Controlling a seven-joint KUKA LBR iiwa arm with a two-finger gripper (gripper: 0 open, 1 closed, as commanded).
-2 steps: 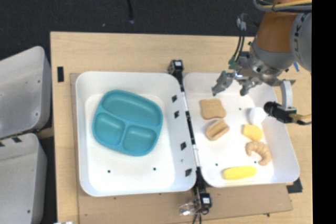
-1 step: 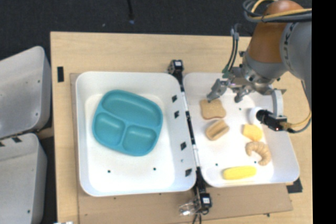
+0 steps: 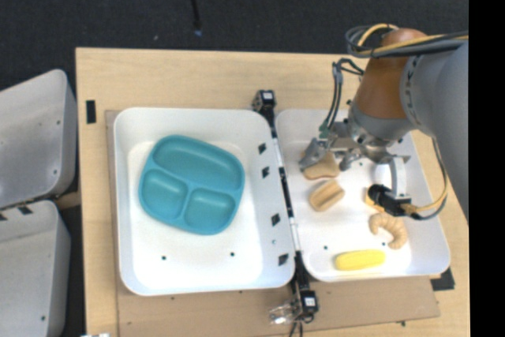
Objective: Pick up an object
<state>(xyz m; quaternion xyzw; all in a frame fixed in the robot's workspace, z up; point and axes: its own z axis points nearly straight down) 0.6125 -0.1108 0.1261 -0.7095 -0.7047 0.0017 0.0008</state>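
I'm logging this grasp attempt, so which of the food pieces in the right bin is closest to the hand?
The tan piece at the bin's upper left, right under the hand. The other tan chunk lies just below it; the curled piece and yellow one sit farther off.

quick count: two white bins (image 3: 126, 264), one teal divided plate (image 3: 192, 184) in left bin. right bin has four food bits: two tan chunks (image 3: 325, 195), one curled tan piece (image 3: 390, 230), one yellow corn cob (image 3: 360, 260).
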